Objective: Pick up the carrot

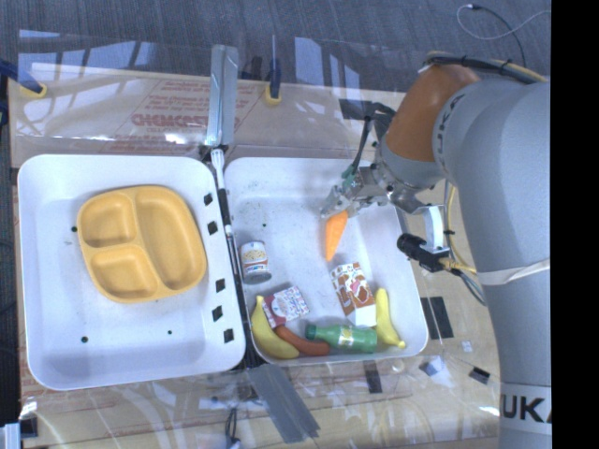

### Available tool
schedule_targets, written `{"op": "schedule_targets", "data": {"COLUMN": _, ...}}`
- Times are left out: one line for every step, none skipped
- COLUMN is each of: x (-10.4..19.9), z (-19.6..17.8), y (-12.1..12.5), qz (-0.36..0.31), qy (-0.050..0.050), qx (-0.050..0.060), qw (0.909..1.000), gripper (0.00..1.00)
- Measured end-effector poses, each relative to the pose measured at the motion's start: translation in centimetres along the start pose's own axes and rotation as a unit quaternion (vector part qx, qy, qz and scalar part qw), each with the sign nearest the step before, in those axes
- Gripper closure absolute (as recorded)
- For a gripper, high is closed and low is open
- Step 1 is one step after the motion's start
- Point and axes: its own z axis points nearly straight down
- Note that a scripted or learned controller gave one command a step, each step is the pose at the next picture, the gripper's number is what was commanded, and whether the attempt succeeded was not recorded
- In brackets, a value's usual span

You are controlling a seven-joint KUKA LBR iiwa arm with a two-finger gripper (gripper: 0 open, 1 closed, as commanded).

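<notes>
The carrot point(335, 236) lies in the right bin point(281, 181), roughly mid-bin toward its right wall, long axis running far-to-near with the top end touching or just under the gripper point(348, 197); you cannot tell from this view whether the gripper is spread or pinching, so treat the grasp as unconfirmed; the metal parts at the carrot's far end blur together with the glare on the white floor. To do this step well, you would want the grip set across the carrot's narrow width rather than along its length, and seated lower on the body than the very tip, since a tip pinch on a tapered thing is likely to slip out on the lift; raise straight up and slowly, and check that the orange shape leaves the floor with the arm. Near neighbours: a small carton point(353, 291) just near of the carrot, a can point(254, 259) to its left, a green bottle point(342, 336) and bananas point(267, 335) along the near wall; none touch the carrot. The yellow plate point(140, 242) sits alone in the left bin point(42, 279). The wrist hides the bin's far right corner.
</notes>
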Motion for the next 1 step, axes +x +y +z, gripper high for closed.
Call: {"op": "schedule_targets", "data": {"x": 1.93, "z": -9.79, "y": -0.56, "qz": -0.016, "qy": 0.000, "qx": 0.000, "qw": 0.9999, "gripper": 1.00}}
